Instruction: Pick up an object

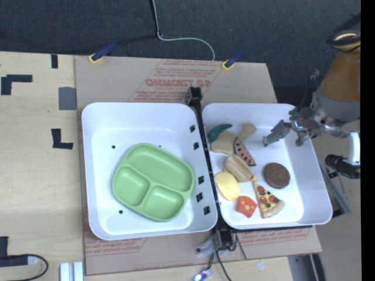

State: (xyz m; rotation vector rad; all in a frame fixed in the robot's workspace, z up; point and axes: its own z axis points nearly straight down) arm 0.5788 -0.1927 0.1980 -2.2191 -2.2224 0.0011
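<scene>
The right bin (304, 212) holds several toy foods: a dark green piece (218, 131), a beige piece (246, 130), a watermelon slice (243, 151), a tan bun (237, 167), a yellow piece (227, 186), a red piece (246, 205), a pizza slice (268, 202) and a brown round cookie (276, 175). My gripper (287, 134) hangs over the bin's upper right part, above and slightly right of the cookie. It is open, with nothing between its fingers.
The left bin (96, 127) holds a green divided plate (153, 181). A black divider (202, 151) runs between the two bins. Both bins rest on cardboard (170, 81). The arm's orange band (343, 78) stands at the right edge.
</scene>
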